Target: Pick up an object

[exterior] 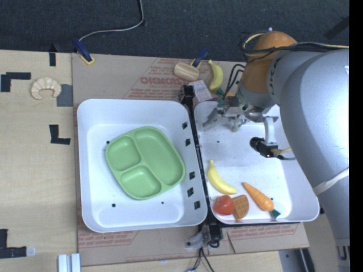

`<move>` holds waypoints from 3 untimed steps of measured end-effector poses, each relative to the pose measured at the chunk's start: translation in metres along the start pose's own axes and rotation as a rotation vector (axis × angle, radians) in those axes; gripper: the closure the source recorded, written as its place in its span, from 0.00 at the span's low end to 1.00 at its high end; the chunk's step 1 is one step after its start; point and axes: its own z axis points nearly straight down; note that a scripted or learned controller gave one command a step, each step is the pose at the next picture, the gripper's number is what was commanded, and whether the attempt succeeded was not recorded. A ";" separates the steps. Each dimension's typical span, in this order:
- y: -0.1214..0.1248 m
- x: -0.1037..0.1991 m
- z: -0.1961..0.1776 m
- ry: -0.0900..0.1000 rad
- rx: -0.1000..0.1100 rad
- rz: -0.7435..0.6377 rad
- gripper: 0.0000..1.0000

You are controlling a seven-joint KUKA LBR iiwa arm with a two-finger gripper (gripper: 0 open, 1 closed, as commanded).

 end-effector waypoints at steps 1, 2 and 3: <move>-0.083 0.053 -0.100 0.002 0.001 -0.001 0.00; -0.139 0.053 -0.099 0.001 0.004 0.001 0.00; -0.150 0.001 -0.036 0.001 0.005 0.002 0.00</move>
